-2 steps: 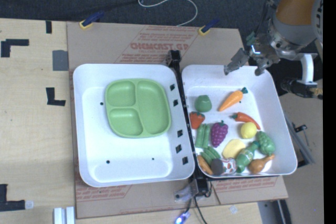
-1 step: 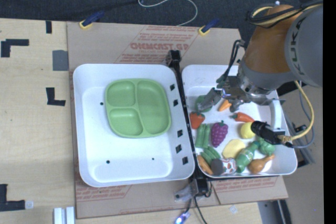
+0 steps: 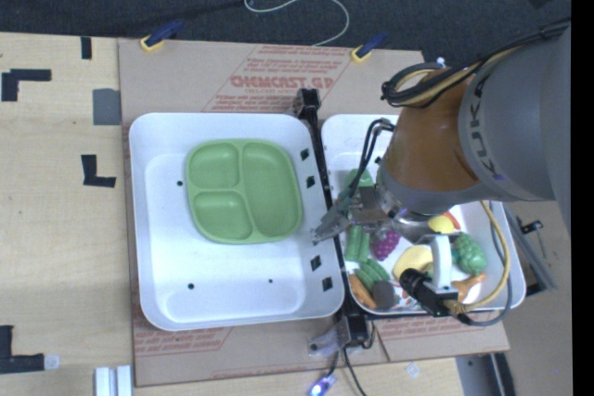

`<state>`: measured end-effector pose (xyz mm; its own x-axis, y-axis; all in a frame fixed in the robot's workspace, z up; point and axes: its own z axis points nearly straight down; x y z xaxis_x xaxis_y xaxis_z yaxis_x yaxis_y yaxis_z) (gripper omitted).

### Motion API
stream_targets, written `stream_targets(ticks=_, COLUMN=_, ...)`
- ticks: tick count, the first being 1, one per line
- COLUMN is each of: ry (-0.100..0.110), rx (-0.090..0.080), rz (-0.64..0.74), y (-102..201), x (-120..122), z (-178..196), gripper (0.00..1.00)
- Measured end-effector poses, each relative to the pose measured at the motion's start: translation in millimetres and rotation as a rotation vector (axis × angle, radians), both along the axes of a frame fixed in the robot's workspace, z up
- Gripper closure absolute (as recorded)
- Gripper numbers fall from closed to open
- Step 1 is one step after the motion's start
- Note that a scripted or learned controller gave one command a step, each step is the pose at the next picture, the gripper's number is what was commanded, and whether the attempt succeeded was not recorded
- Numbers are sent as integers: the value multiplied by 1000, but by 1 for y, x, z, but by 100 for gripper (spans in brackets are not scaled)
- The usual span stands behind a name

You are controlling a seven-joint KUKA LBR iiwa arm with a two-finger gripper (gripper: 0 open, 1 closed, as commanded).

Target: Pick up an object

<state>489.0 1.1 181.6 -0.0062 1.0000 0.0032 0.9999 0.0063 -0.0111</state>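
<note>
Gripper [image 3: 345, 220] of the grey and orange arm [image 3: 483, 130] hangs low over the near left part of the right bin [image 3: 509, 290], close to the divider between the two bins; whether it is spread or closed cannot be told. Left of that divider, the left bin [image 3: 158, 292] holds one green divided plate [image 3: 245, 190] with three compartments, lying flat toward the bin's far side. Right of the divider, the right bin holds a cluster of toy foods: a green vegetable piece [image 3: 355, 242] just beside the claw, purple grapes [image 3: 384, 242], a brown piece [image 3: 361, 290] at the near edge, a yellow banana shape [image 3: 410, 259], and a green leafy piece [image 3: 467, 252] farthest from the divider.
</note>
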Motion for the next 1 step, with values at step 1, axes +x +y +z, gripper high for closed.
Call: stream_targets(ticks=1, ry=-27, rx=1, rz=1, y=34, x=-4, z=163, gripper=0)
